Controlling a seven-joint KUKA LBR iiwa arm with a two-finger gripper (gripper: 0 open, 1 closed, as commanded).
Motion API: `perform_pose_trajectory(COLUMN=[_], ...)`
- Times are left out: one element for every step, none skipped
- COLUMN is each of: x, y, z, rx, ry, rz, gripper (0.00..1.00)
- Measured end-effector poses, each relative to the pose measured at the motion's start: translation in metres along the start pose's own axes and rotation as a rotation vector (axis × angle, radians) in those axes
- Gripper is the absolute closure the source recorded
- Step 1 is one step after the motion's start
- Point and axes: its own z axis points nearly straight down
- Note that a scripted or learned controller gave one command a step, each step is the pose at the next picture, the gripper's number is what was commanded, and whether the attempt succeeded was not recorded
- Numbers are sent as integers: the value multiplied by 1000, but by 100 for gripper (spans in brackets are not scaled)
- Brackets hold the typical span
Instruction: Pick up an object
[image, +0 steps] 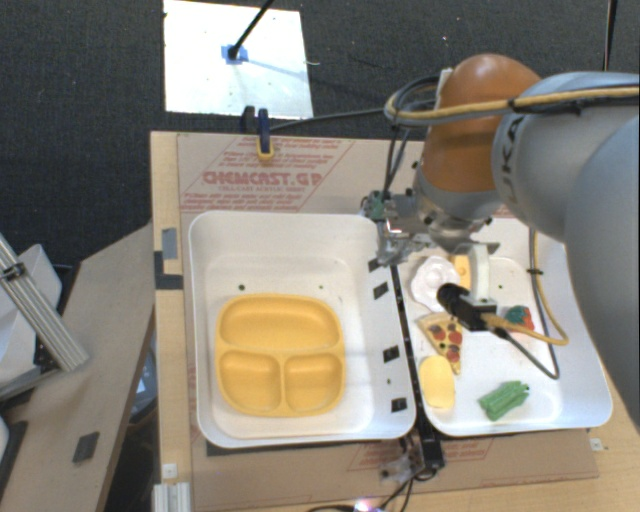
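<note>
Dark grey carpet lies behind the table (122, 300), and a white sheet (235, 60) is spread on it at the far side. The table top is covered by a board with a pale protective film (262, 178) printed in red letters, and a blue and yellow clamp (263, 130) grips its far edge. At the left edge of the camera view a length of aluminium rail (40, 315) leans at an angle. Two shallow white bins sit side by side on the board, touching along their inner walls, with small black tabs (386, 322) spaced along that seam. The left bin (205, 290) holds a yellow three-compartment plate (281, 354), lying flat in the near half of the bin. The right bin (592, 400) holds the loose objects. A toy pizza slice (447, 340) lies near the seam with its tip pointing towards the near side. Just beyond its tip sits a pale yellow rounded piece (436, 383). A green toy (503, 398) rests near the front wall, apart from both. A small teal and orange item (517, 318) lies to the right of the slice. A crumpled white object (430, 280) lies at the far end of the slice, close to the seam. The grey arm with its orange band reaches in from the right, and its gripper (440, 256) hangs low over the far left part of the right bin, directly above the white object. The wrist hides the tips, so I cannot tell whether it is parted or closed, or whether it touches the white object.
</note>
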Motion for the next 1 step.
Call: perform_pose_trajectory(x=[47], y=[3], z=[-4], rx=[-1], ry=[0], rz=[1], gripper=[100])
